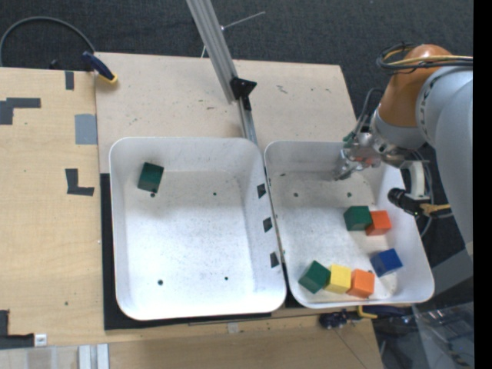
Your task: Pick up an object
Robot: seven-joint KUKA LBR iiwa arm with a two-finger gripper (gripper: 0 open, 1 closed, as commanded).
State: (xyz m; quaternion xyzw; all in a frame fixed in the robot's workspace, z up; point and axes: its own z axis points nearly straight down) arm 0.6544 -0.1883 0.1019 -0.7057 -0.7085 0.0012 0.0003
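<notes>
My gripper [344,169] hangs over the far part of the right bin [307,160], close to its back wall, with no block beneath it. Nearer in that bin, a dark green cube [357,218] touches an orange cube [379,222]. A blue cube [386,261] lies by the right wall. Along the front wall a green cube [314,276], a yellow cube [338,277] and another orange cube [361,282] sit in a row. One dark green cube [151,177] lies alone at the far left of the left bin [192,148].
A slanted metal rail [215,37] runs down to the wall between the two bins. A blue and yellow clamp [100,66] with a black cable lies on the bench at the far left. The arm's grey body [446,129] stands along the right bin's right side.
</notes>
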